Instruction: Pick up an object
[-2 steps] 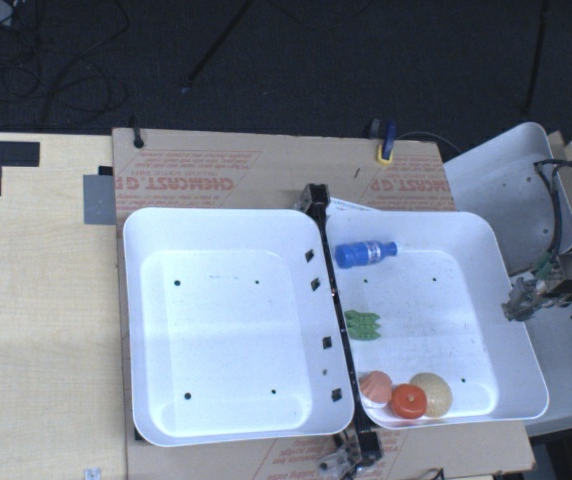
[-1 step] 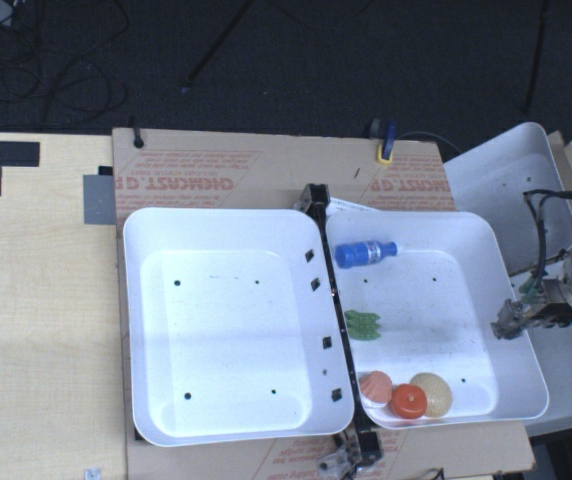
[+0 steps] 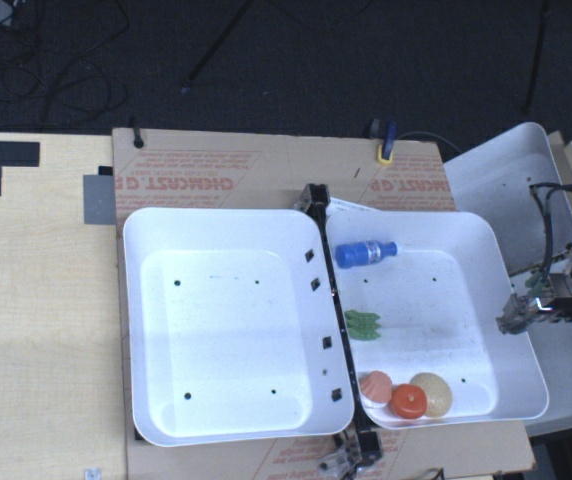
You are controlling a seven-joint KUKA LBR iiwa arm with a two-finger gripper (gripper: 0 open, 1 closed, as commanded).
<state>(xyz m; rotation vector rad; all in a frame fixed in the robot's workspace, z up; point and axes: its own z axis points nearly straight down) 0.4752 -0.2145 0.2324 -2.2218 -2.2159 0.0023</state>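
Note:
The right bin (image 3: 471, 236) holds several small objects. A blue bottle (image 3: 365, 254) lies on its side near the back left corner. A green leafy piece (image 3: 362, 325) rests by the left wall. At the front sit a pink round piece (image 3: 375, 387), a red round piece (image 3: 408, 401) and a tan round piece (image 3: 432, 393), close together. The grey arm (image 3: 511, 183) comes in from the right, and what looks like my gripper (image 3: 522, 315) hovers at the right bin's right rim, apart from every object.
The left bin (image 3: 146, 268) stands beside the right one, with a black divider bar (image 3: 332, 298) between them. Both rest on brown cardboard (image 3: 216, 173) on a pale wooden bench. Cables (image 3: 551, 228) hang beside the arm at the right.

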